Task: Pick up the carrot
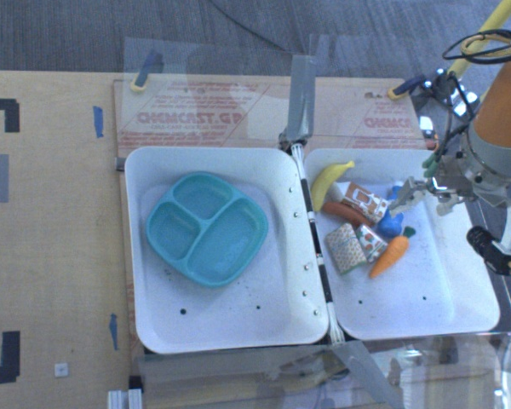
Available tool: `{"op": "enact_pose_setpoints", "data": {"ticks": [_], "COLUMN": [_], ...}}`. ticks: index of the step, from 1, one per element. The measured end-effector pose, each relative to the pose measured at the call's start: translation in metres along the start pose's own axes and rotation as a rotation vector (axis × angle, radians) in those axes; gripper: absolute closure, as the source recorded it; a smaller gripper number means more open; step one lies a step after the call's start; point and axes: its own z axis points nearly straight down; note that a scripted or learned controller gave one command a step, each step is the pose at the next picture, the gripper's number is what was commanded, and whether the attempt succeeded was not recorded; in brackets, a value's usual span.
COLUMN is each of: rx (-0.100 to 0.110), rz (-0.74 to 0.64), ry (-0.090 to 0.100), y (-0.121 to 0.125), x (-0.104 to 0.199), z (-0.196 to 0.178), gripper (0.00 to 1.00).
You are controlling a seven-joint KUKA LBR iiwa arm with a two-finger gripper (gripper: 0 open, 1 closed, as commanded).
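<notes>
The orange carrot (390, 255) with a green top lies slantwise in the right bin (460, 305), near its middle. Its green end points up and to the right, beside a small blue object (392, 225). My gripper (419, 191) hangs over the bin's upper right part, above and slightly right of the carrot, and apart from it. Nothing shows in its grasp. The grey arm with its orange band (498, 109) comes in from the right edge.
Crowded left of the carrot are a banana (330, 181), a red sausage (344, 213), a brown and white carton (364, 201) and a checkered packet (344, 249). A teal divided plate (206, 227) sits in the left bin (153, 313). Cables hang by the arm.
</notes>
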Motion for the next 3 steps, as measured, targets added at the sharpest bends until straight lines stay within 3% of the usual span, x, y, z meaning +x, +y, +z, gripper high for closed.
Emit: {"op": "enact_pose_setpoints", "data": {"ticks": [1,2,3], "rx": [-0.003,-0.004,-0.003], "rz": [-0.167,-0.157,-0.288], "ry": [-0.001,-0.004,-0.001], "y": [-0.028,-0.029,-0.030], "x": [-0.018,-0.023,0.020], "z": [0.143,0.134,0.051], "gripper": [0.00,1.00,1.00]}}
